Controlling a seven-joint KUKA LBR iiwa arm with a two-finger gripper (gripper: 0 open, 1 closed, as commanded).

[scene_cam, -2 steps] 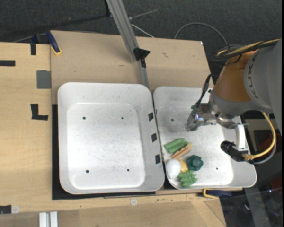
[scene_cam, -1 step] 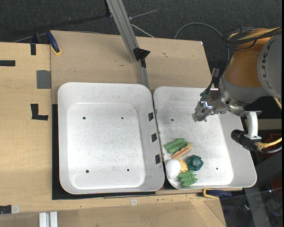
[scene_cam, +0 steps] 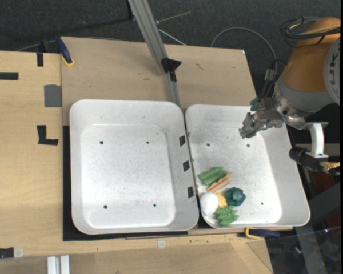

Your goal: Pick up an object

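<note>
A cluster of small toys lies in the front left corner of the right bin (scene_cam: pixel 274 170): a light green piece (scene_cam: pixel 211 174), an orange stick (scene_cam: pixel 219 183), a white egg-like ball (scene_cam: pixel 208 201), a dark teal lump (scene_cam: pixel 235 196) and a green knobbly piece (scene_cam: pixel 226 215). My gripper (scene_cam: pixel 247 129) hangs over the back right part of that bin, well behind and to the right of the toys. I see nothing between its fingers, and whether they are parted is too dark to make out.
The left bin (scene_cam: pixel 126 164) sits beside the right one, joined along a seam with black clips (scene_cam: pixel 186 164). A grey metal bar (scene_cam: pixel 151 33) slants in from the top to the bins' back edge. Cables loop behind the arm.
</note>
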